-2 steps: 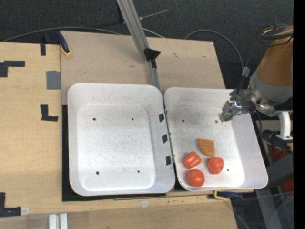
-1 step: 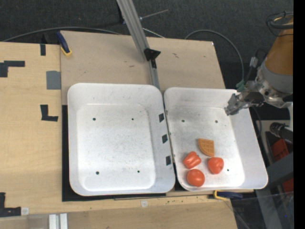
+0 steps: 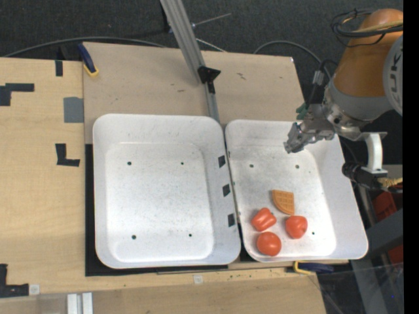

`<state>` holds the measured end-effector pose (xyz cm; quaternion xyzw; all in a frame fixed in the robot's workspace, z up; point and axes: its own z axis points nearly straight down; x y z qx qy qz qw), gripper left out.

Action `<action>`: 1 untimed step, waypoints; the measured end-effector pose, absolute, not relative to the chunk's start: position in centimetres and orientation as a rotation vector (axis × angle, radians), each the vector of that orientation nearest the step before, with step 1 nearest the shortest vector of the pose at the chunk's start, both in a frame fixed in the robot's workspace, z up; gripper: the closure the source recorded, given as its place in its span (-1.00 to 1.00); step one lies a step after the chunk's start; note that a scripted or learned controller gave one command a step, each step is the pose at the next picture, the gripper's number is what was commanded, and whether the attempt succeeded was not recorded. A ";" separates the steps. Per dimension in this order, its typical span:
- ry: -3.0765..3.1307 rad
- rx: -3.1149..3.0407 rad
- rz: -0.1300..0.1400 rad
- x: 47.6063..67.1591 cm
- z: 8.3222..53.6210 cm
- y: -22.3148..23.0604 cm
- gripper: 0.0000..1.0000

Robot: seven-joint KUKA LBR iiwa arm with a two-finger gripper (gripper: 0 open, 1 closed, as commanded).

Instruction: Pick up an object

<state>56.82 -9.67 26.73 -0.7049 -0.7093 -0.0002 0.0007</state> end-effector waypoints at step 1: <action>-2.227 -2.211 0.001 57.1 25.0 -3.5 1.00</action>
